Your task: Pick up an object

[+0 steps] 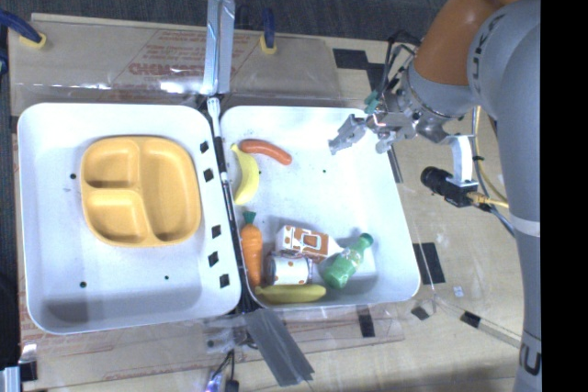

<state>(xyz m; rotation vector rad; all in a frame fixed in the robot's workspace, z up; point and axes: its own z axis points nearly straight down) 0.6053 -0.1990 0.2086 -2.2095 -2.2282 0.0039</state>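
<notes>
The right bin (386, 197) holds a red sausage (266, 151), a banana (246, 175), a carrot (252, 252), a small orange-and-white carton (304, 240), a can (290, 270), a green bottle (345, 263) and a second banana (292, 293). My gripper (364, 135) hangs over the bin's far right part, above bare floor. Its fingers (343, 137) stand open with nothing between them. The sausage lies about a hand's width to its left.
In the left bin (46, 289) sits a yellow divided plate (141, 190). A metal bar (219, 41) rises at the far end of the divider between the bins. A black fitting (448, 184) on the arm hangs past the right bin's right rim.
</notes>
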